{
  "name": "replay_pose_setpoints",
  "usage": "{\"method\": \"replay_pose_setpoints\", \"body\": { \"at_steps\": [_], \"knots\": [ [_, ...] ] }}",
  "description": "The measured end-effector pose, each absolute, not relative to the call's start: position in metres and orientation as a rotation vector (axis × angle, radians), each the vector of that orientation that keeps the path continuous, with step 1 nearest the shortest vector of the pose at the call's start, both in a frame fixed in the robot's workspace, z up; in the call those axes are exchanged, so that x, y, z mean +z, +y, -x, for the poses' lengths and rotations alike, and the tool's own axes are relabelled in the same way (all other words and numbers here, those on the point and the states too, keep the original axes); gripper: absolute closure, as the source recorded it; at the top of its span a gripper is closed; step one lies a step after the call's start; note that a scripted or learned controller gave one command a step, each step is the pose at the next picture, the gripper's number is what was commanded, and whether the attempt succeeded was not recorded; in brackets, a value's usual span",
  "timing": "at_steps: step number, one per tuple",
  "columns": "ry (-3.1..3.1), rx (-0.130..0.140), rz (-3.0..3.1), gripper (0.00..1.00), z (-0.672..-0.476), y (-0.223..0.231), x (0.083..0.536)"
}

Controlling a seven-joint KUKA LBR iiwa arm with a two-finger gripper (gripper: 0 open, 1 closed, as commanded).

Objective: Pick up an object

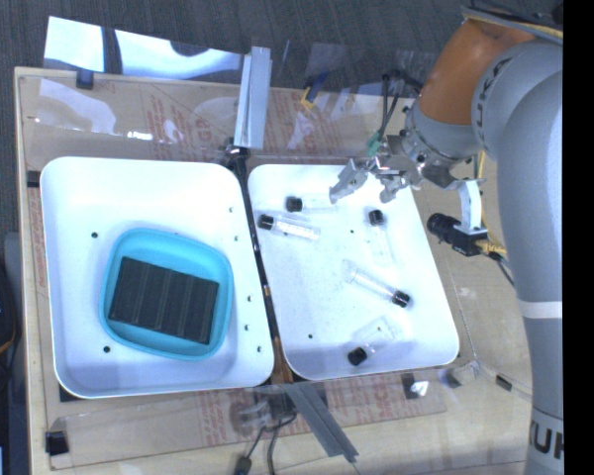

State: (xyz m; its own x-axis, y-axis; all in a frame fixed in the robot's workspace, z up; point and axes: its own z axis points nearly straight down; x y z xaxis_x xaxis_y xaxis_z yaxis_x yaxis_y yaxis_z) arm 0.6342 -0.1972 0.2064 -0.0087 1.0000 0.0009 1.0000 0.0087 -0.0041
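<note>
Clear vials with black caps lie scattered in the right bin point(431, 295) on the bench point(129, 117): one vial point(287, 228) near the bin's left wall, another vial point(378, 287) toward its right side, a third vial point(371, 346) by the front rim, plus two loose black caps point(294, 204) near the back. The claw point(371, 181) hangs over the bin's back edge, fingers spread, pinching nothing. Left of that bin, the other white bin point(69, 186) holds a blue tray point(139, 250) with a dark ribbed insert.
</note>
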Motion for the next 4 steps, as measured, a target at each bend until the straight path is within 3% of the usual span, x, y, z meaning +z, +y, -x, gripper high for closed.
{"method": "replay_pose_setpoints", "body": {
  "at_steps": [1, 2, 3, 4],
  "knots": [
    [-2.229, 0.004, 2.209, 0.0, -0.634, -0.197, 0.206],
    [-2.461, 0.0, 1.957, 0.0, -0.601, -0.191, 0.359],
    [-2.966, 0.001, 1.034, 0.0, -0.618, -0.21, 0.288],
    [-3.086, 0.001, 0.589, 0.0, -0.601, -0.149, 0.25]
  ]
}}
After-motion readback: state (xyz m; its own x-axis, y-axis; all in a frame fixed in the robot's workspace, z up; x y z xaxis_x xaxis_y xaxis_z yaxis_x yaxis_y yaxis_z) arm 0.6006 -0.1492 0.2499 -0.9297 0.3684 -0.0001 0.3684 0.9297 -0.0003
